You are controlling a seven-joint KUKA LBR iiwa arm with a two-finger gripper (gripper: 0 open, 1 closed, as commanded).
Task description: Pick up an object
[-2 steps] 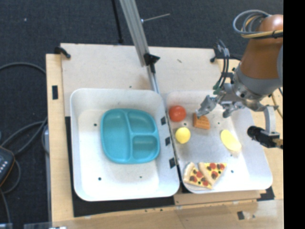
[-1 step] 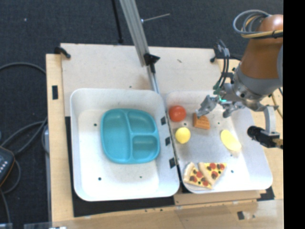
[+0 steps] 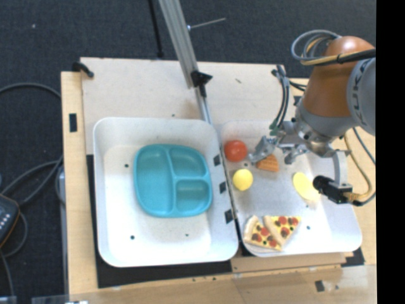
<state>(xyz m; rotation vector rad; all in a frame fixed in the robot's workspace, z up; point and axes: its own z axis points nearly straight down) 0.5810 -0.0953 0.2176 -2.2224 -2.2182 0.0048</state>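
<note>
Risk: we see the gripper [image 3: 276,149] with fingers spread over the orange wedge [image 3: 269,164]; tomato [image 3: 235,149] just beside may be nudged.

The grey arm [image 3: 329,94] enters from three o'clock. Its gripper [image 3: 276,152] points toward nine o'clock, fingers spread apart.

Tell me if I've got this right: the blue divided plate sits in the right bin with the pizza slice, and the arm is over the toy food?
Not quite. The camera view shows the blue divided plate in the left bin, alone. The pizza slice lies in the right bin, and the arm's gripper is indeed over the toy food there.
</note>
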